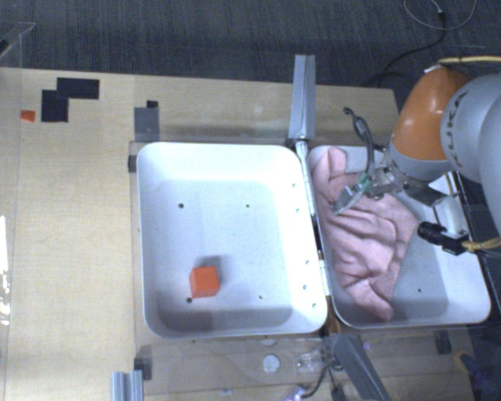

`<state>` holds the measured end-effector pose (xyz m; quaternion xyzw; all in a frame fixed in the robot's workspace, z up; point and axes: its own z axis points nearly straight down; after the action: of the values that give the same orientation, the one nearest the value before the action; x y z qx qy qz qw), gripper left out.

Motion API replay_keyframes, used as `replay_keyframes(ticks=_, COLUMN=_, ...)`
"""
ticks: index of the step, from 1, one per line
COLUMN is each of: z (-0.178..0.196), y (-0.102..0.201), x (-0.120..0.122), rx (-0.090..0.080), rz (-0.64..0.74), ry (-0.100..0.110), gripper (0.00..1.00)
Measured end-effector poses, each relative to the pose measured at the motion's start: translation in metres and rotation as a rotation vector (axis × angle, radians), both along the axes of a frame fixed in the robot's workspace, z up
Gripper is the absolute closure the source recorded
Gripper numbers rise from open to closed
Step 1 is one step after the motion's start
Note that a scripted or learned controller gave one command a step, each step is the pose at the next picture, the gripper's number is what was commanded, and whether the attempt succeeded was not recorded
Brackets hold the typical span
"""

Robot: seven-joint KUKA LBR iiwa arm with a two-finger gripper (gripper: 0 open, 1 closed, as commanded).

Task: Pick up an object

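Observation:
A pink cloth (361, 236) lies crumpled in the right bin (451, 299), covering most of its left half. My gripper (348, 199) reaches in from the right and hangs low over the cloth's upper part, at or just above the fabric. An orange block (204, 281) sits in the left bin (175, 182), near its front left corner, far from the gripper.
A metal divider post (301, 98) stands at the back between the two bins. The arm's orange band (424, 115) and grey body (484, 132) fill the space over the right bin's back right. Black marks (65, 97) and a small orange tag (27, 116) lie on the bench at far left.

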<state>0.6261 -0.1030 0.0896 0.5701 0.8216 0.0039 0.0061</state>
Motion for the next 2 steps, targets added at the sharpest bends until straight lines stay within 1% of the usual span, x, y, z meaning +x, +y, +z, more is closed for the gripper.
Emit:
replay_keyframes(ticks=1, z=0.001, y=-0.035, x=-0.073, rx=-0.003, rz=0.018, ry=-0.001, gripper=0.0)
replay_keyframes(ticks=2, z=0.015, y=-0.034, x=-0.068, rx=-0.005, rz=0.019, ry=-0.015, gripper=1.0)
